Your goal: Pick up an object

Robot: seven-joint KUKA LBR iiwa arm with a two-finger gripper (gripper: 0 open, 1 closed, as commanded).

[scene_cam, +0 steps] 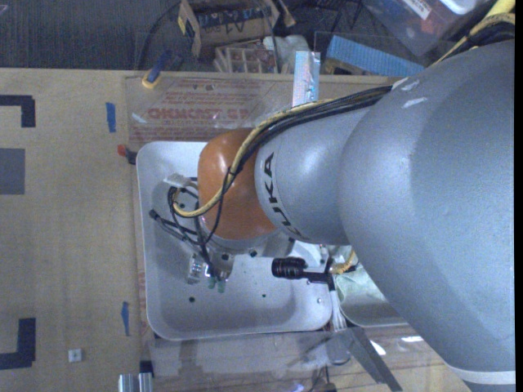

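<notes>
My gripper (pixel 207 277) hangs low over the left white bin (pixel 163 317), in its left half, close to the floor. The orange band of the wrist (pixel 229 194) and the big grey arm cover most of the bin behind it. No object is visible between the gripper's tips. Two small dark specks (pixel 192 299) mark the bin floor just below the gripper; I cannot tell what they are.
A corner of the right bin (pixel 372 317) peeks out under the arm, with something pale green (pixel 357 286) at its edge. The wooden bench (pixel 73 219) stretches left, with blue tape marks (pixel 110 117). Boxes and clutter (pixel 237 23) line the far side.
</notes>
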